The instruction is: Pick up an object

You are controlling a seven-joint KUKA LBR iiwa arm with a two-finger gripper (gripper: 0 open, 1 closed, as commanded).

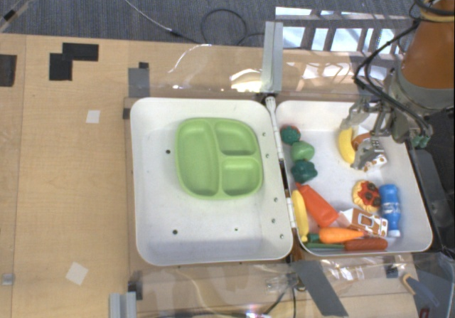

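From the overhead camera I see the arm (426, 46) reaching in from the right over the right bin (419, 238). The jaws (367, 142) hang low at that bin's upper part, just beside a banana (345, 147), with a small orange-and-white item (371, 153) right under them. I cannot tell whether the jaws are open or closed, nor whether anything sits between them.

The candidates all lie in this bin: green pieces (300, 153) against the dividing wall, a blue bottle (389, 208) and a round pizza-like toy (365, 194) on the right, and carrots (334, 232) crowded along the bottom edge, probably slid into the lower corner.

The left bin (153, 238) holds a green divided plate (219, 157), lying flat at its centre.
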